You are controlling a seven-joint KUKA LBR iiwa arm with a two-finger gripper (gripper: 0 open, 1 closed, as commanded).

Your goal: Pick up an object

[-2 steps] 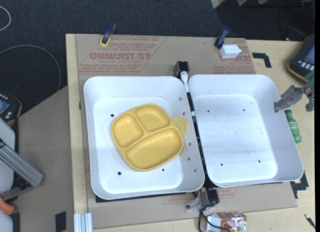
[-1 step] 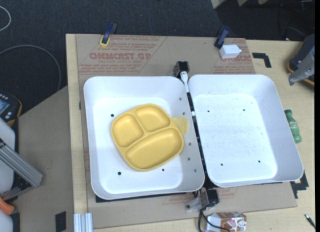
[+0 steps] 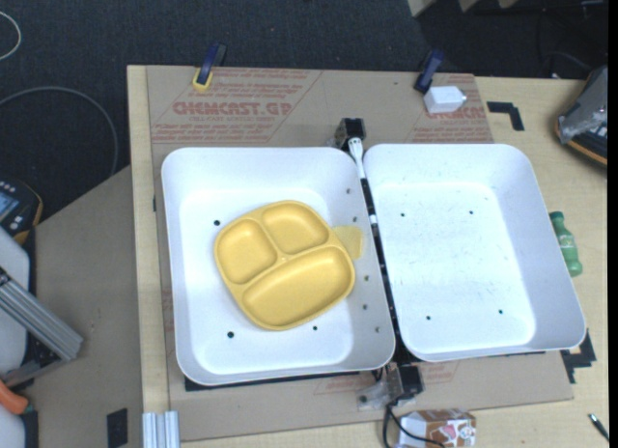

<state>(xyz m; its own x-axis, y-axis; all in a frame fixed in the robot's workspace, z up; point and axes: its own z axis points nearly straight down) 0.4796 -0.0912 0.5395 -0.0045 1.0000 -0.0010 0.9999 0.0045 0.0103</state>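
A yellow divided plate [image 3: 283, 265] with three compartments lies flat in the left white bin [image 3: 188, 195], a little right of the bin's middle. A small pale yellow flat piece [image 3: 350, 240] peeks out from under the plate's right rim, close to the bin's right wall. The right white bin [image 3: 463, 176] stands beside it, and the two bins touch along the middle.
A grey piece of hardware [image 3: 587, 120] juts in at the right edge, above the right bin. A white block [image 3: 444, 99] and clamps sit on the cardboard behind the bins. A green item [image 3: 566, 241] lies off the right bin's rim. Cables [image 3: 406, 407] run along the front.
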